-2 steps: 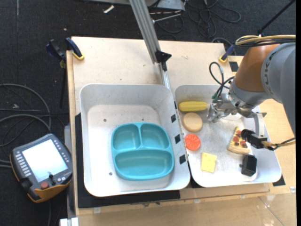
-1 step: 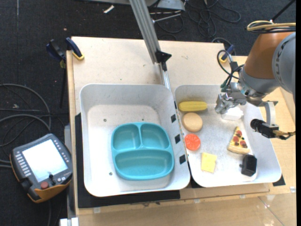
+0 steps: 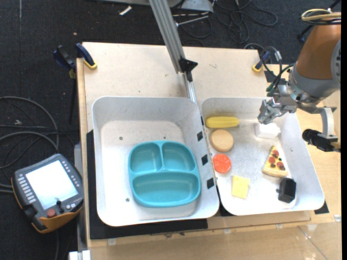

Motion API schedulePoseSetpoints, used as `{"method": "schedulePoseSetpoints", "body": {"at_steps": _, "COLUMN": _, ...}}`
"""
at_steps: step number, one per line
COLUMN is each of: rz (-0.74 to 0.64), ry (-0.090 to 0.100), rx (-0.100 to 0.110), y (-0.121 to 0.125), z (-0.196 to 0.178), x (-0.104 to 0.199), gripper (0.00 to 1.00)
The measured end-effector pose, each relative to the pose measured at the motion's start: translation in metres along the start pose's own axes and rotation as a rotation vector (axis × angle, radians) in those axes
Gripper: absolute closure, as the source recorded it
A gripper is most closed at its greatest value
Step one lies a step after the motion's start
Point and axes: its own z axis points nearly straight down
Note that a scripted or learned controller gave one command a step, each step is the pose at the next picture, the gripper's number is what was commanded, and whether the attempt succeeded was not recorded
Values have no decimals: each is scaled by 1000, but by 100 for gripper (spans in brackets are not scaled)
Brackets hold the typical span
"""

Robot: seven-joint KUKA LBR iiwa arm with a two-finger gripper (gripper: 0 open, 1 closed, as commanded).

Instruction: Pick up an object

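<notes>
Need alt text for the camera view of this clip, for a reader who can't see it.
The arm's end effector hangs over a small white block at the far side of the right bin, which also holds toy corn, a round bun, a tomato slice, a cheese square, a pizza slice and a black block. The left bin holds a teal divided tray.

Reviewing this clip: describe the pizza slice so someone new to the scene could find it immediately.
Look in the right bin, along its right side. The pizza slice lies there, above the black block. It is the one triangular piece, yellow with red dots; the yellow square is plain.
</notes>
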Motion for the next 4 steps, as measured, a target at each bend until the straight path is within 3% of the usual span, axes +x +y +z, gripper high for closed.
{"method": "schedulePoseSetpoints", "body": {"at_steps": 1, "rz": -3, "ry": 0, "rx": 0, "y": 1, "z": -36, "x": 0, "gripper": 100}}
{"method": "schedulePoseSetpoints", "body": {"at_steps": 2, "rz": -9, "ry": 4, "rx": 6, "y": 7, "z": -25, "x": 59, "gripper": 100}}
{"method": "schedulePoseSetpoints", "body": {"at_steps": 4, "rz": -9, "ry": 4, "rx": 3, "y": 34, "z": -38, "x": 173, "gripper": 100}}
